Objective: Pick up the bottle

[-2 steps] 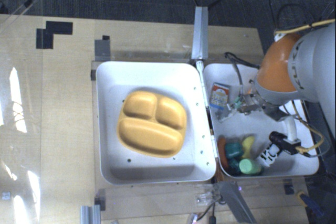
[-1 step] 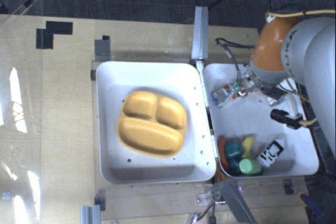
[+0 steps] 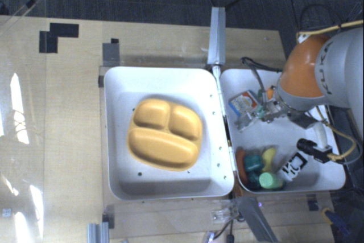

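Bottle (image 3: 269,180) near right bin's (image 3: 330,182) front, apart from claw (image 3: 254,116), grip perhaps indiscernible.

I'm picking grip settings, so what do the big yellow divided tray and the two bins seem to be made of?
The yellow three-compartment tray looks like moulded plastic with a smooth, slightly glossy finish: rounded edges and soft highlights along its ridges. The left white bin and right white bin look like matte white plastic or painted metal; their even, dull surfaces and rounded corners leave that open.
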Robot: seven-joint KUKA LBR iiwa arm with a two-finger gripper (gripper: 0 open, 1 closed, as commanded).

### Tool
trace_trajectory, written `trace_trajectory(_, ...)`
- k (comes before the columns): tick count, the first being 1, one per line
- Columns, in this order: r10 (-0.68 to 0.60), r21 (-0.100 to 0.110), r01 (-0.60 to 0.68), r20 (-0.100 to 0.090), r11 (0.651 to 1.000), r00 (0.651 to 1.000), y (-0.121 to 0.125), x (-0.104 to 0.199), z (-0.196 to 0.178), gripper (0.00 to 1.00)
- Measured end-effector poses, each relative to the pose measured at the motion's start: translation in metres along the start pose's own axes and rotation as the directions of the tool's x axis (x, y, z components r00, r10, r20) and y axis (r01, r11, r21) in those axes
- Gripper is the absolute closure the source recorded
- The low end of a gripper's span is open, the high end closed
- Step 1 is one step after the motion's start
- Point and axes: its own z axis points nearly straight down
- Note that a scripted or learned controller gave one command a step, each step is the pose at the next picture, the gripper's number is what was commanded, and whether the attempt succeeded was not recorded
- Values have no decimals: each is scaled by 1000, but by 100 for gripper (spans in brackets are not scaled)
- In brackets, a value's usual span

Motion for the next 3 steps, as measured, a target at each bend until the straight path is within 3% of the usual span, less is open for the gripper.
trace_trajectory(1,-47,0,47,1,999,999,35,-21,1,0)
trace_trajectory(2,-130,-1,130,1,991,991,1,-20,0,0)
trace_trajectory(3,54,6,-54,-2,999,999,-28,85,-97,0)
